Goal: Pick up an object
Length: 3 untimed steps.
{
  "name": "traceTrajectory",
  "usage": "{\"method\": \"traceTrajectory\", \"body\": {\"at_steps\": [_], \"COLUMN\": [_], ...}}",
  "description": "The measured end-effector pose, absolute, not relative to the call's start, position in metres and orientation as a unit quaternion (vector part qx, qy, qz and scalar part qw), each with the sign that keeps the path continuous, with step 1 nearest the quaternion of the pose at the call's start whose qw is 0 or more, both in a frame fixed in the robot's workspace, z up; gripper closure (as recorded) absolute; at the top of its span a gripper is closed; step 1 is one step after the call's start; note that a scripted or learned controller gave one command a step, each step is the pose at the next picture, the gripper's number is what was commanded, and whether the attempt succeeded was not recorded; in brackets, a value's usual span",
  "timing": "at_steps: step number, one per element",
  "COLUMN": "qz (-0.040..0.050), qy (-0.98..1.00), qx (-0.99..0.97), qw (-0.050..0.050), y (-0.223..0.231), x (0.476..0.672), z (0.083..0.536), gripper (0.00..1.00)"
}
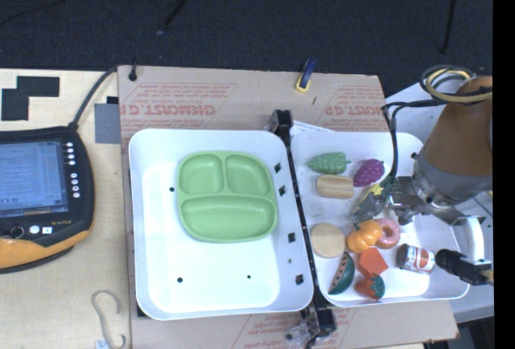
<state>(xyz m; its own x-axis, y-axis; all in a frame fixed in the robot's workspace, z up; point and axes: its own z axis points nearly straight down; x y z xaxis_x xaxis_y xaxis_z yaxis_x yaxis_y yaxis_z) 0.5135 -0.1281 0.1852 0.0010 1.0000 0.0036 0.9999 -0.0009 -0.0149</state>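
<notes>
The right bin (405,139) holds several toy foods: a green bumpy piece (328,162), purple grapes (368,171), a tan roll (335,186), a round tan disc (327,240), an orange pepper (363,237), a pink donut (389,234), a small can (415,259), a watermelon slice (342,274) and an orange-red block (372,261). My gripper (385,207) is low over the bin's middle, just above the pepper and donut and right of the roll. The wrist hides what lies between its tips.
A green divided plate (227,196) lies in the left bin (161,267). A black divider (294,211) separates the bins. A tablet-like pendant (40,186) rests on the bench at far left. Cables (442,80) loop by the arm at the right.
</notes>
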Motion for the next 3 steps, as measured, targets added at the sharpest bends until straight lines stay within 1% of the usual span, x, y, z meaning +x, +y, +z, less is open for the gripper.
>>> {"method": "traceTrajectory", "body": {"at_steps": [1,2,3], "qz": [0.0019,0.0033,-0.0018], "qy": [-0.707,-0.707,-0.706], "qx": [-0.707,-0.707,-0.708], "qw": [0.003,0.006,-0.009], "y": [-0.129,-0.13,-0.135], "x": [0.515,0.512,0.518], "z": [0.189,0.123,0.096], "gripper": [0.0,0.0,0.0]}}
